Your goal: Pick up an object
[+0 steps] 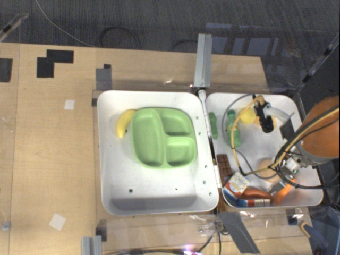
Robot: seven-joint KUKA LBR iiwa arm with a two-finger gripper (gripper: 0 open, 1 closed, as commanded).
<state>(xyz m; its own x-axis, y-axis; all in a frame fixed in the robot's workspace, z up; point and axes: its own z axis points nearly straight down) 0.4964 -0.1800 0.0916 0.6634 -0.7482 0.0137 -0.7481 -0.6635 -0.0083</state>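
Arm (pixel 322 134) over right bin (pixel 311 197), cannot tell jaws' state, one green tray (pixel 162 137), one banana (pixel 125 122) in left bin (pixel 149 191)

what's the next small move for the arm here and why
Probably a short descent toward the orange tapered toy. The gripper hangs over the near right part of the right shallow white bin, and that toy lies just below it in the view, next to a red tube-shaped item. Whether the gripper already holds anything cannot be told.
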